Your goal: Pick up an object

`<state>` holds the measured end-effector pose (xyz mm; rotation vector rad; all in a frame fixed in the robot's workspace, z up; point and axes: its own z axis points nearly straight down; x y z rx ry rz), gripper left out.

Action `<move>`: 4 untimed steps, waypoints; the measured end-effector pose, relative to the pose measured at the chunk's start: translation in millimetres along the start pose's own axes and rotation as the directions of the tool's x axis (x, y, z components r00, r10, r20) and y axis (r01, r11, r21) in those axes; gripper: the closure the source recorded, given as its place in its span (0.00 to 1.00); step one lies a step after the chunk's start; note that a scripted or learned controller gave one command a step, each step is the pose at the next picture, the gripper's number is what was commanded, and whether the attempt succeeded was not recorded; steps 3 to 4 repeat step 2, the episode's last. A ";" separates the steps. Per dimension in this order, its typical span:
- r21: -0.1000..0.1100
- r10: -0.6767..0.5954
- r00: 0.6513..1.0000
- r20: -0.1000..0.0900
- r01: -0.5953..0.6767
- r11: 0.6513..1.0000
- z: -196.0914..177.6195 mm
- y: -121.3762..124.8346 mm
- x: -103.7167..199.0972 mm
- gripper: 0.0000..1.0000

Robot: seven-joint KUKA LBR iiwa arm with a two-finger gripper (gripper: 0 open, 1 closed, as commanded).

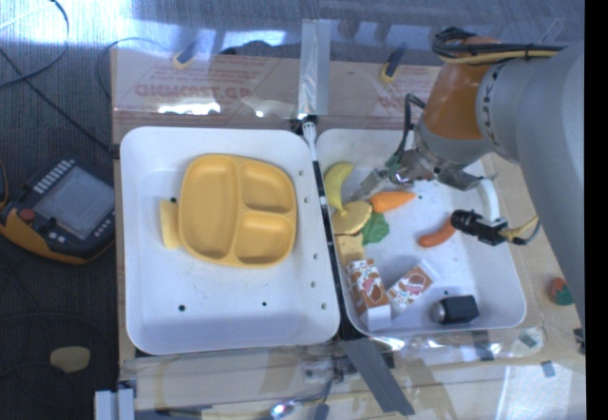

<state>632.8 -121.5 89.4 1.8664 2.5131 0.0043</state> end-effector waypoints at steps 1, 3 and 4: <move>-0.003 -0.108 0.994 0.001 0.108 0.994 -1.7 -43.2 27.4 0.00; -0.002 -0.170 0.985 0.001 0.170 0.985 -2.5 -106.3 18.3 0.00; -0.002 -0.170 0.985 0.001 0.170 0.985 -2.5 -106.3 18.3 0.00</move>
